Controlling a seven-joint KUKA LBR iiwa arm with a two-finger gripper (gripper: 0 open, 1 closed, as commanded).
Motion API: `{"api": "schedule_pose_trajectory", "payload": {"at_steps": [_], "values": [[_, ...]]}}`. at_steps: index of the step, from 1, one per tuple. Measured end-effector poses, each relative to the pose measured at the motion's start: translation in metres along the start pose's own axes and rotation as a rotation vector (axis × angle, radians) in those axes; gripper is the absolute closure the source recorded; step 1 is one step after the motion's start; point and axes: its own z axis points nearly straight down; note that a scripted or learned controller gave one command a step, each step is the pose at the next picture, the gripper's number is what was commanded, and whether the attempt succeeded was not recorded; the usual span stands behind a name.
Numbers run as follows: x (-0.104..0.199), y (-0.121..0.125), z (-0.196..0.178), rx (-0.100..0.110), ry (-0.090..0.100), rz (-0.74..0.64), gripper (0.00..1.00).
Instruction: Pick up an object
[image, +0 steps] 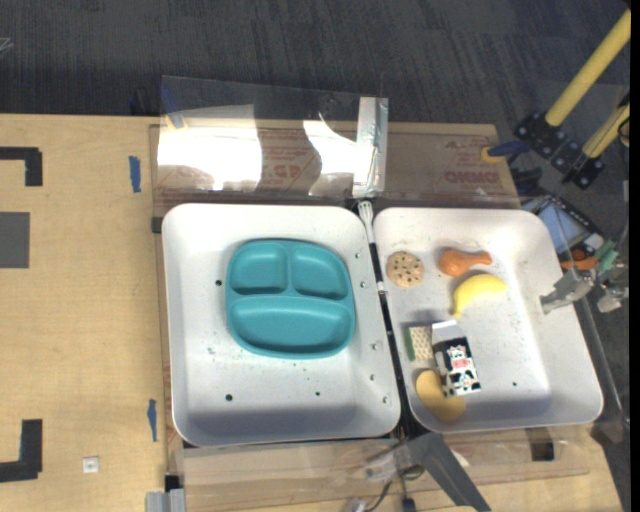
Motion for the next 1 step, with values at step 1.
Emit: {"api": "schedule_pose_trajectory", "payload": {"at_steps": [1], "values": [[0.0431, -0.0083, 0.1473, -0.003, 0.000, -0.061, 0.00]]}}
